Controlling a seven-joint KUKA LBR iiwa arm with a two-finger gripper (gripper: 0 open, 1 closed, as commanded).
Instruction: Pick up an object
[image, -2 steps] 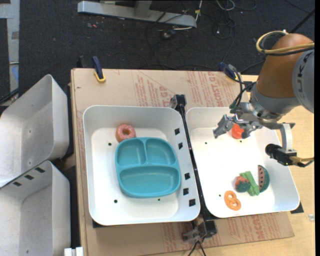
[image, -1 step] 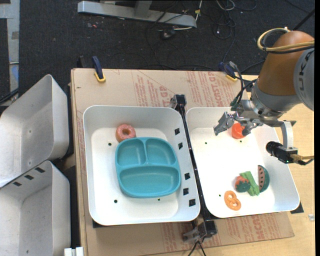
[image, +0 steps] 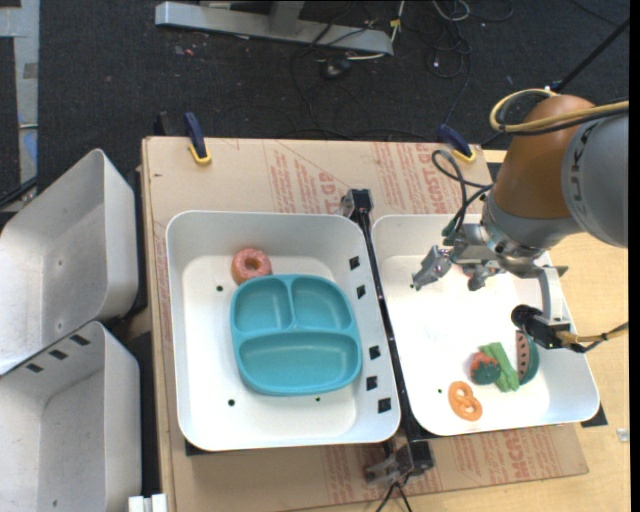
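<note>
My gripper (image: 457, 273) hangs over the upper part of the right bin (image: 430, 420), open, with nothing between its fingers. Lower right in that bin lie a watermelon slice (image: 527, 356), a green and red toy piece (image: 495, 366) and an orange pretzel (image: 463, 400), all well below the gripper and apart from it. In the left bin (image: 200, 400) a teal divided plate (image: 296, 334) sits in the middle, and a pink donut (image: 251, 264) rests just beyond its upper left corner.
A black divider with clips (image: 372, 300) runs between the two bins. The bins rest on a cardboard sheet (image: 300, 170). Two white tubs (image: 60, 250) stand off the bench at the left. A cable (image: 590, 342) trails across the right bin's rim.
</note>
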